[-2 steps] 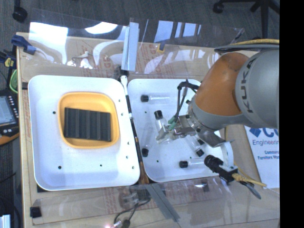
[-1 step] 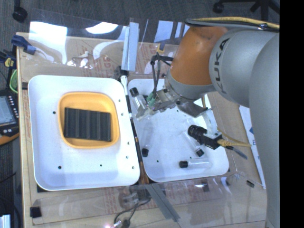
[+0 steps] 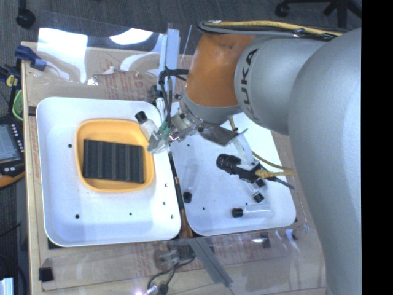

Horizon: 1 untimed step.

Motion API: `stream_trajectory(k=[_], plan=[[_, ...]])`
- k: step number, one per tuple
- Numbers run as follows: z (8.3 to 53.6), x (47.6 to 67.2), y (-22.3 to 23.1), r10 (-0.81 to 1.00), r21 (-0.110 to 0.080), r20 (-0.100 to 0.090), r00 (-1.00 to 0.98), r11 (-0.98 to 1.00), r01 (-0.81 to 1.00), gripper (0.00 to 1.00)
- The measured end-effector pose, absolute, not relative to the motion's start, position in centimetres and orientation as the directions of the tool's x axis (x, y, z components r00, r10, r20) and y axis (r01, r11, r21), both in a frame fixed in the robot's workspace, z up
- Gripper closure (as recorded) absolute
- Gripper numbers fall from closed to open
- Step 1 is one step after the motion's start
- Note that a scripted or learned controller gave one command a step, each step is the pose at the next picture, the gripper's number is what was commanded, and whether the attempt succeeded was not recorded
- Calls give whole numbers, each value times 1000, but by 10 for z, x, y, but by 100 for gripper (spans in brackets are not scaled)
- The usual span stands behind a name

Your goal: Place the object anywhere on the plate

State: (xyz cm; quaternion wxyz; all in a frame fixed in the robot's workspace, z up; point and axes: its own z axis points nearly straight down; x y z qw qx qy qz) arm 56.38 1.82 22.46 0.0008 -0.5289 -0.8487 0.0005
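- Nearest the front edge of the bench, the right bin (image 3: 209,221) holds loose clear tubes with black caps. One (image 3: 250,211) lies crosswise near its front wall and another (image 3: 187,183) lies lengthwise beside the wall shared with the left bin. Both are well apart from the plate, so I judge them spare to this step.
- Farther back, in the left bin (image 3: 52,177), sits the yellow plate (image 3: 81,141). A dark ridged insert (image 3: 114,160) covers most of its floor, and only a bare yellow border shows around it.
- Level with the plate's right rim hangs the gripper (image 3: 158,141), just over the seam between the two bins. The arm comes in from the right and only one arm is present, so there is no choice of reach.
- I cannot tell how wide the gripper stands or whether it truly clamps anything, because its tip is pale and blurred against the white bin.
- Just beyond it is the vial (image 3: 147,126), a clear tube with a black cap. It slants with the cap to the far left and its other end running down into the gripper's tip.
- The vial lies over the plate's far right corner, right at the rim rather than over the middle.
- The relation that matters is that the plate's centre lies left of the gripper and a little nearer. A release here risks the vial tipping off the rim, so a short shift leftward looks safer.
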Motion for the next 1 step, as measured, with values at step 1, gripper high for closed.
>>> stream_trajectory(k=[1], plan=[[225, 564, 18, 898, -1, 1, -440, 440, 898, 0]])
